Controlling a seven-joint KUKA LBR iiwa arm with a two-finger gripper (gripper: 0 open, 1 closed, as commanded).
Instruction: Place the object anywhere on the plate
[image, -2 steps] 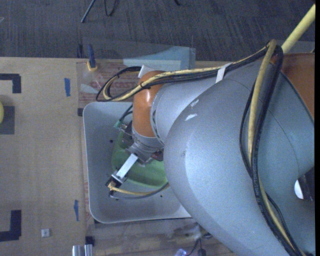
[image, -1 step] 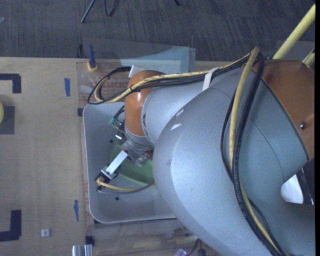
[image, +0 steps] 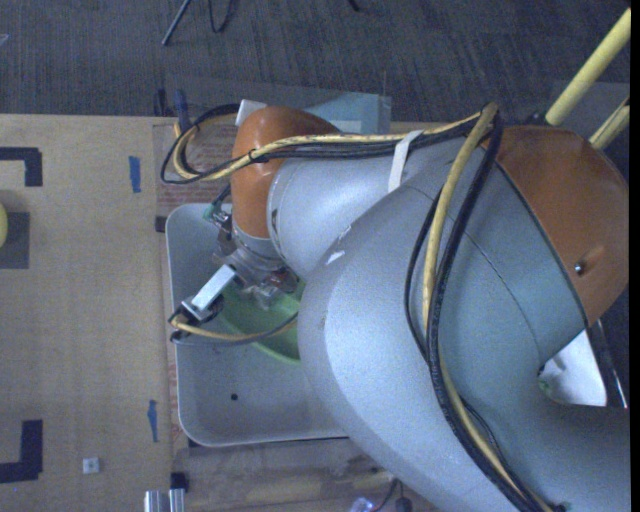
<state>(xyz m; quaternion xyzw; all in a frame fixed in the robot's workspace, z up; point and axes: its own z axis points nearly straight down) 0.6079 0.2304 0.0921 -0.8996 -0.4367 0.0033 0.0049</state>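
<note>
**Green plate beneath grey arm: bench contents, one view**

1. Arm. Grey, with an orange band above the wrist. It enters from the right and takes up the centre and right of the frame. Yellow and black cables run along its upper side.

2. Gripper. At centre left of the frame, pointing down into the bin and directly over the plate. The arm's bulk covers its working end, so I cannot tell whether it is released, clenched or grasping anything.

3. Plate. Pale green, lying on the floor of the bin. Part of its left side and lower rim is visible just below and beside the gripper; the arm hides the remainder.

4. Object. Cannot be made out; the space between gripper and plate is hidden, so I cannot tell its place relative to either.

5. Bin. Shallow, white, at lower centre left. A small dark spot sits on its bare floor, below the plate and apart from it.

6. Bench. Light wood, at the left of the frame, bearing blue tape strips and black corner marks.
</note>
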